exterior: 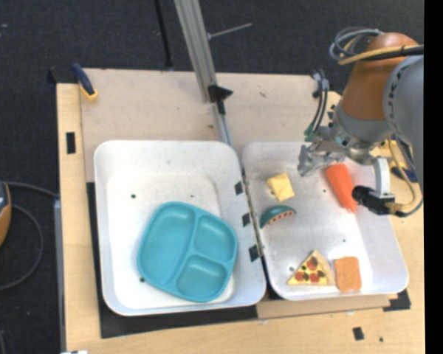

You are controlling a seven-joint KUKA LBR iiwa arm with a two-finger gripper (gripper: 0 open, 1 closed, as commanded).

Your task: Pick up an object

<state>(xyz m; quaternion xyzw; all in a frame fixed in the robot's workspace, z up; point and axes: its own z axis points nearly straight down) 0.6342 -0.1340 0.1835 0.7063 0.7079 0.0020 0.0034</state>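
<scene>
**Spotter:** What do you have, working back from the front edge?

**Operator:** I take the right-hand shallow white bin [369, 275] as my landmark. At its near edge lie a triangular toy pizza slice with red dots [311, 269] and, just beside it, a flat orange block [347, 273]. Towards its middle sits a small half-round green-and-red piece [277, 214], then a pale yellow wedge like cheese [281, 186]. At the far side lies an orange carrot-shaped cylinder [340, 185], the likeliest pick. The gripper [310, 161] hangs just left of the carrot's top end. To the bin's left, a turquoise divided plastic plate [187, 251] rests in the other bin.

**Spotter:** Risks?

**Operator:** I judge that closing from here could miss, or pinch only the carrot's rounded tip, which could squirt out or roll.

**Spotter:** Anything unclear?

**Operator:** The jaws are a grey blur; I cannot tell whether they're apart or together. Cables and the wrist cover the bin's far right corner.
</scene>
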